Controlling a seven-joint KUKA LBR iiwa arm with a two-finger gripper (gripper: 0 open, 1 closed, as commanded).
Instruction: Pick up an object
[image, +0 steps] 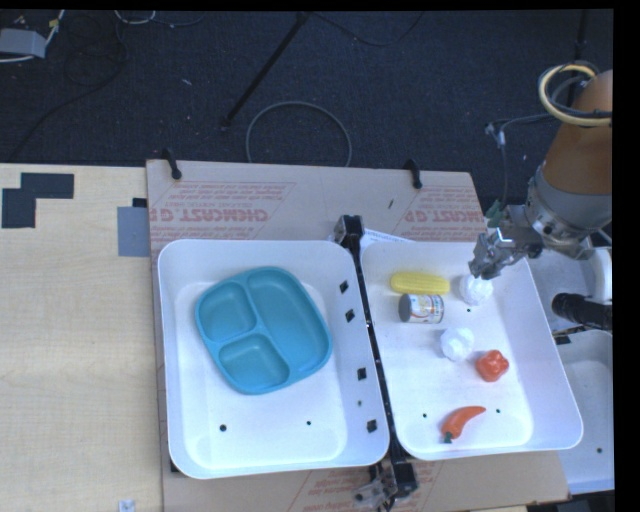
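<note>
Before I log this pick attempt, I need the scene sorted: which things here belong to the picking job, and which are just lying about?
Belongs to the job:
gripper, over the right bin
white lump just below it
yellow corn
small can
white ball
red pepper
orange chili

Lying about:
blue divided plate in the left bin
cardboard sheet under both bins

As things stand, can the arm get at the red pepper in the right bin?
Probably yes. The red pepper lies uncovered on the right bin floor, apart from the white lump and the orange chili. The end effector hovers over that bin's far edge, nothing between.
</note>
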